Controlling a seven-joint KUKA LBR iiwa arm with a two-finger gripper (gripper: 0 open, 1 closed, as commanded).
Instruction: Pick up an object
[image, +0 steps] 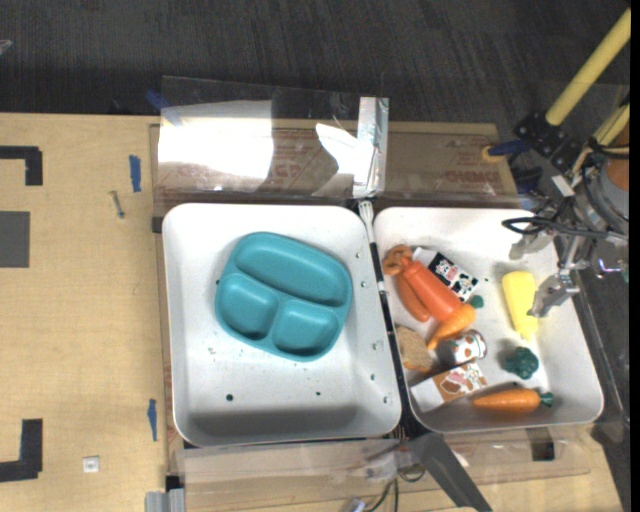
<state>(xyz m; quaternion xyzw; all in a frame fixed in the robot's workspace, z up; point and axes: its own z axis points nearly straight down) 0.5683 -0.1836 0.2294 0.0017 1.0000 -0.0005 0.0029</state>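
1. No legible writing; a black-and-white cow-patterned carton (451, 274) carries no readable text
2. Gripper (548, 297) over the right bin (580, 372), fingers apart, holding nothing; the yellow piece (518, 300) lies just beside it
3. Right bin: carrots (511, 401), carton, yellow piece. Left bin (190, 350): teal divided plate (284, 293)

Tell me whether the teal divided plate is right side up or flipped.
Right side up: the teal divided plate shows its three hollow compartments facing upward in the left bin.
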